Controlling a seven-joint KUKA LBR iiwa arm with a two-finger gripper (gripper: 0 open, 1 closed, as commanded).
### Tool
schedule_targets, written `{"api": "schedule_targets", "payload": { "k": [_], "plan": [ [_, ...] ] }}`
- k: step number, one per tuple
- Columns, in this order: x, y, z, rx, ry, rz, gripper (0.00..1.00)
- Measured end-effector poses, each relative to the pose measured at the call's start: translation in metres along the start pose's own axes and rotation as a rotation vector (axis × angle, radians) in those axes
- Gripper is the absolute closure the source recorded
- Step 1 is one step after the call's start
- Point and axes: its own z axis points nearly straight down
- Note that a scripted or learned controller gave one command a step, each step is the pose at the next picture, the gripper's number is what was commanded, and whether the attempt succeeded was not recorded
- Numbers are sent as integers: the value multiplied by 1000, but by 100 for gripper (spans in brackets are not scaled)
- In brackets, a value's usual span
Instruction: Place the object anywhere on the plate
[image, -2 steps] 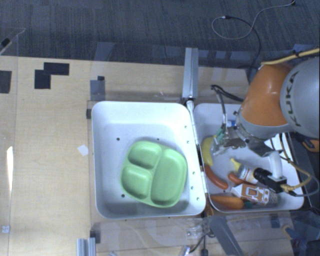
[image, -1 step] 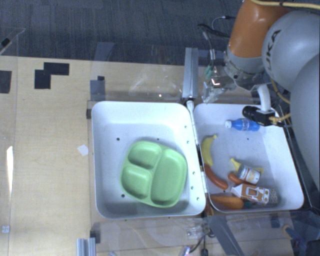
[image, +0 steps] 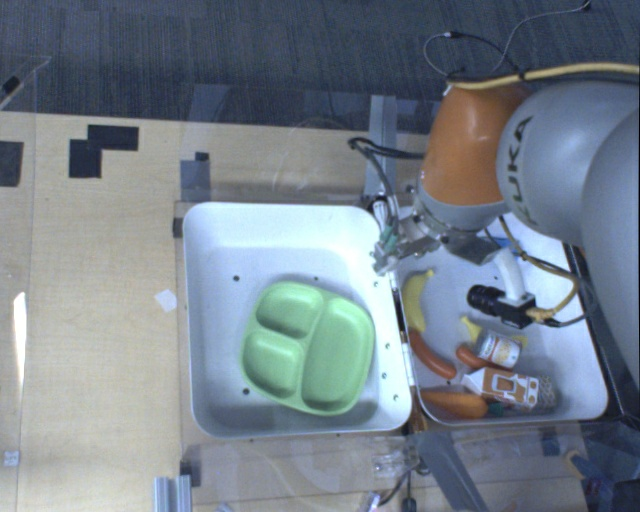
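A light green plate with three compartments lies in the left white bin, toward its front right. My gripper hangs over the rim between the two bins, near their back, just above the top end of a yellow banana in the right bin. No object is visible in the gripper. The grey arm with its orange band covers the back half of the right bin.
The right bin's front holds a red sausage, an orange carrot-like piece, a small jar, an orange-and-white packet and a small yellow piece. Bare bin floor surrounds the plate at the left and back.
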Motion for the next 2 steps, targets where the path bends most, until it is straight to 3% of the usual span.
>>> {"api": "schedule_targets", "payload": {
  "k": [1,2],
  "plan": [
    [-52,-48,7,-1,-1,-3,100],
    [-27,-130,7,-2,-1,21,100]
  ]
}}
